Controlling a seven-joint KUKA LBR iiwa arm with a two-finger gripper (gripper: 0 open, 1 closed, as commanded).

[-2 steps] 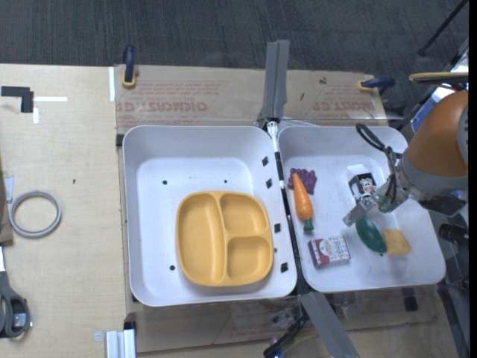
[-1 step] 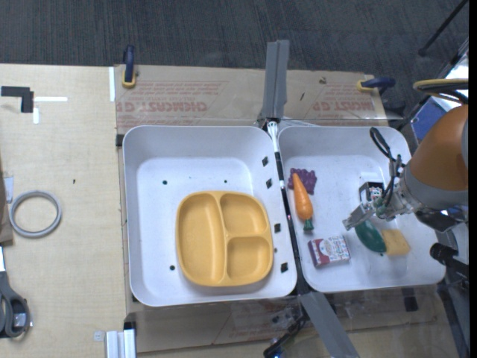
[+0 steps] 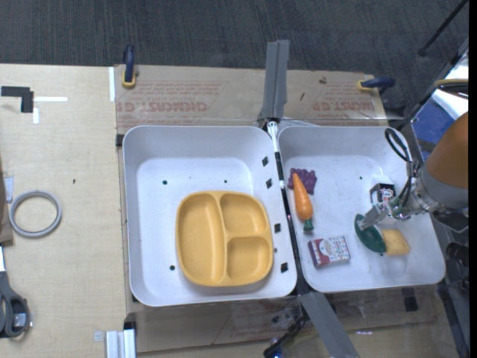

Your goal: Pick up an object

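From above, the pincer (image 3: 370,218) is hanging low in the right bin (image 3: 339,151), directly over a dark green object (image 3: 368,235) lying beside a yellow piece (image 3: 396,242); I cannot tell its grip.

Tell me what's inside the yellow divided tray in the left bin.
All three compartments of the yellow tray show bare yellow. The bin floor beneath the tray is covered.

Faint, unreadable print on cardboard (image 3: 223,99)
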